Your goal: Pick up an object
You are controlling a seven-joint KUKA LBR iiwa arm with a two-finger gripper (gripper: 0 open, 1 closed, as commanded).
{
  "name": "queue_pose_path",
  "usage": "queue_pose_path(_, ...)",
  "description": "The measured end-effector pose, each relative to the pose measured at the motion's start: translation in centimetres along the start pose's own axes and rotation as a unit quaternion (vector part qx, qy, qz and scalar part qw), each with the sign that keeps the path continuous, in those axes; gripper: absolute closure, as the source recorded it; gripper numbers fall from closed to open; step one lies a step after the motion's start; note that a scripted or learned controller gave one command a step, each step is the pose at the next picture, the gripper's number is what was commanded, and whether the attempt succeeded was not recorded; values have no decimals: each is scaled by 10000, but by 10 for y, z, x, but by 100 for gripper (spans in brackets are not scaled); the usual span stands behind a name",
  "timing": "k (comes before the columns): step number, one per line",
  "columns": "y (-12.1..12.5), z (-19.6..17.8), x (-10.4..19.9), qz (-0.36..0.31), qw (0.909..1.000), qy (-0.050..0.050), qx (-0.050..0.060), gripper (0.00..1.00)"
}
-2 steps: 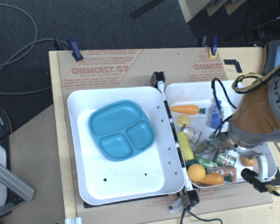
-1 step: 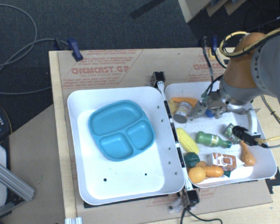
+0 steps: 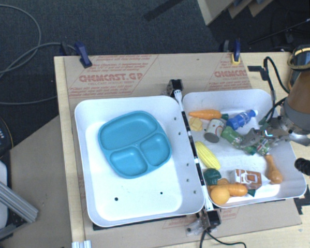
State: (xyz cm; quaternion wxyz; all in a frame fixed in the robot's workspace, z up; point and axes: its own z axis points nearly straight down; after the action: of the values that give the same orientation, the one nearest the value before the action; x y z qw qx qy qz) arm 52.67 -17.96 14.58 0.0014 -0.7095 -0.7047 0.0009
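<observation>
The gripper (image 3: 251,140) is reaching into the right bin (image 3: 231,97) over a green bottle (image 3: 232,135); whether it is open or closed, I cannot tell. Beside it are lying a small can (image 3: 213,129), a blue bottle (image 3: 241,118), a carrot (image 3: 206,114) and corn (image 3: 207,154). The left bin (image 3: 97,201) is holding a blue divided plate (image 3: 135,143).

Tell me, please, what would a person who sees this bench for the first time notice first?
The eye falls first on the big blue divided plate, lying alone in the left bin. Next comes the crowd of small toy foods in the right bin: a carrot at the far side, a yellow corn cob by the middle wall, an orange fruit near the front. The gripper is low over this pile, reaching in from the right.
</observation>
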Motion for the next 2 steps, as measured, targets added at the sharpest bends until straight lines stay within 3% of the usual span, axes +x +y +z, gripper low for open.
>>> queue_pose_path(1, 24, 48, -18, -34, 10000, -5, -16, 0)
queue_pose_path(2, 42, 62, -2, -47, 10000, -7, -26, 0)
